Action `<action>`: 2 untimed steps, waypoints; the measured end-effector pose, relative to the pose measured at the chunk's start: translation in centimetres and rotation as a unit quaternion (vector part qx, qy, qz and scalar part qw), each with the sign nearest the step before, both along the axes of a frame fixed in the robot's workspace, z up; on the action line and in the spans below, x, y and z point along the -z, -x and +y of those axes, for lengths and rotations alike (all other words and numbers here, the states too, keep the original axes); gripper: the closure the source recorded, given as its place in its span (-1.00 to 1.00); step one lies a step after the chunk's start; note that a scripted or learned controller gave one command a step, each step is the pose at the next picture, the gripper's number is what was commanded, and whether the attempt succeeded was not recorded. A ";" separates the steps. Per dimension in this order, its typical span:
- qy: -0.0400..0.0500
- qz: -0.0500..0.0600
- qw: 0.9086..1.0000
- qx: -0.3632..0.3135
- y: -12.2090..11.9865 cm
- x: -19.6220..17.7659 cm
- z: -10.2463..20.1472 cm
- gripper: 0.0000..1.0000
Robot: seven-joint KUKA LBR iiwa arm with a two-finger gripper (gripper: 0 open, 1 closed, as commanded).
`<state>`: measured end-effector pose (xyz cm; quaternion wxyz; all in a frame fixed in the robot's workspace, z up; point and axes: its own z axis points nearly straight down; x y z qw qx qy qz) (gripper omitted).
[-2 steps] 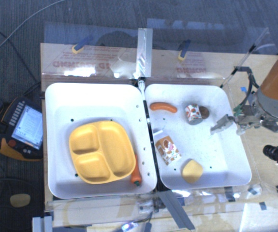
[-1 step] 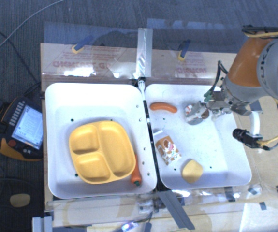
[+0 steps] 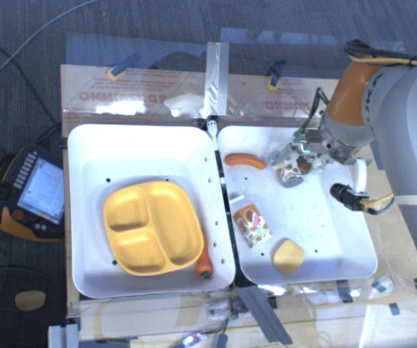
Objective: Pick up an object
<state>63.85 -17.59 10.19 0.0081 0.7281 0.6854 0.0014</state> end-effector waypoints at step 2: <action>-0.004 0.007 1.000 -0.016 -0.5 -9.6 7.0 1.00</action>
